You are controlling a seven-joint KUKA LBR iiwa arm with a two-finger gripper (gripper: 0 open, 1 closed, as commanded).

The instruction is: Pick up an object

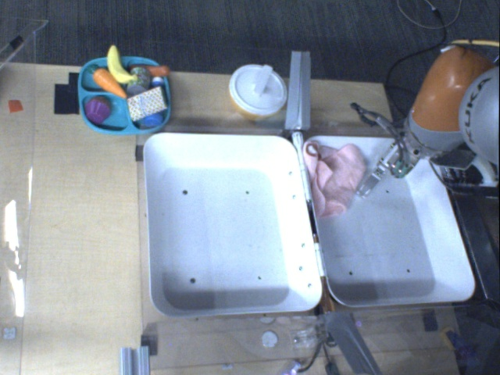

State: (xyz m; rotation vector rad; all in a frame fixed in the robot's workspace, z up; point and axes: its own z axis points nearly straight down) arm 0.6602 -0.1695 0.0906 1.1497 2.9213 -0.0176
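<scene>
Two shallow white bins sit side by side on the wooden bench (70, 233). We note the left bin (226, 217) is the wider in view, with a few small dark dots on its floor. The right bin (391, 244) holds a crumpled pink cloth (336, 176) in its upper-left corner, lying against the wall shared with the left bin.

The grey arm (457, 100), with its orange band, reaches in from the right over the right bin's upper edge. Partial dark lettering shows on the grey housing at the frame's right edge; we cannot read it. The tool (369, 182) points down and left, its tip just beside or touching the right edge of the pink cloth; we cannot tell whether its fingers are open or closed.

Behind the bins stand a blue divided tray (98, 121) holding toy food, including a banana (117, 65) and a carrot (108, 82), and a lidded white-and-yellow cup (258, 90).
</scene>
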